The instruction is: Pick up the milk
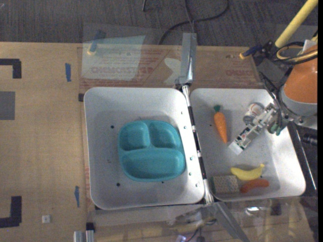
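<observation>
The arm reaches in over the right bin (298,183), and its end effector (258,119) sits low in the upper part of that bin. A small white carton, which I take to be the milk (242,137), lies tilted just below and left of it, its upper end right at the fingers. From here I cannot tell whether the fingers are spread or pressed together, nor whether the carton is truly between them or only touching.

The carrot (220,125) lies just to the left of the carton, apart from it. Near the bin's front edge are the banana (248,172), a red sausage (255,185) and a small sponge-like block (225,184). The left bin (96,135) carries a teal divided plate (150,150).

This looks like the grasping step. Next, I judge, it needs a firm pinch across the carton's narrow sides, then a straight lift clear of the carrot.
</observation>
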Available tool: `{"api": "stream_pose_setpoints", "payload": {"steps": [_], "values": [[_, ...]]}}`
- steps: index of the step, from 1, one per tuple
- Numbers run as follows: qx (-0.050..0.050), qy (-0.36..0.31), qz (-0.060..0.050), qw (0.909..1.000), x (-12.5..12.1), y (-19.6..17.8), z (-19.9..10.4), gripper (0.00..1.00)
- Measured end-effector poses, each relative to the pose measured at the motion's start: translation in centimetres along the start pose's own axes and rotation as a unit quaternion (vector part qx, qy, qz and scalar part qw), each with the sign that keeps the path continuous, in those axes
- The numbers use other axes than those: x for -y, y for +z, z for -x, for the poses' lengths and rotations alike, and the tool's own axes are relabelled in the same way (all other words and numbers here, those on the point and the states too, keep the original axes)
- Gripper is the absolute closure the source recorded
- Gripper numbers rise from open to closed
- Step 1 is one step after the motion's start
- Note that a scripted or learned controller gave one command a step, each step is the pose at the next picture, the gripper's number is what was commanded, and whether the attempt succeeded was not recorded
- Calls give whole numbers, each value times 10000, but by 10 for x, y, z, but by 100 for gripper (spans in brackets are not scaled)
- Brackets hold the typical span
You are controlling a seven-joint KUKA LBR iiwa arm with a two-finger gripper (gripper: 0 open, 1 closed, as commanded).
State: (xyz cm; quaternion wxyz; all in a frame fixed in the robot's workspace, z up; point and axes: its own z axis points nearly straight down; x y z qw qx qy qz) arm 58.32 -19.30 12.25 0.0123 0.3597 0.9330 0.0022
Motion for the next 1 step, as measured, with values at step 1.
{"api": "stream_pose_setpoints", "payload": {"steps": [1], "values": [[-43, -554, -14, 9985, -54, 1, 59, 0]]}}
